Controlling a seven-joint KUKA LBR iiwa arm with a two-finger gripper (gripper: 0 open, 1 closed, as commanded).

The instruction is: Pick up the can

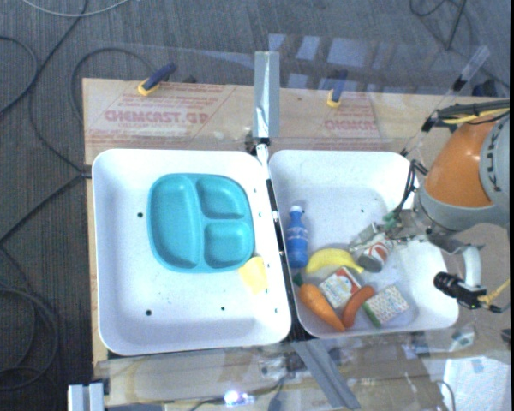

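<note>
I see the brown wooden table from above, with two white bins on it. The left white plastic bin holds a light blue plastic tray with three sections. A small pale yellow block lies just beside the tray's lower right corner.

The right white plastic bin is fuller. Near its left wall a small blue plastic bottle lies on its side. Next to that is a yellow toy banana. Below the banana an orange toy carrot lies tilted, with a small red and white packet and a red toy sausage close by. A little green and tan box sits to their right.

The small metal can with a red and white label lies on its side, just right of the banana, near the middle of this bin. Its silver end shows.

The grey and black gripper is right at the can, touching it or nearly so. I cannot tell if its fingers are open or closed. The arm's grey and orange wrist comes in from the right.
</note>
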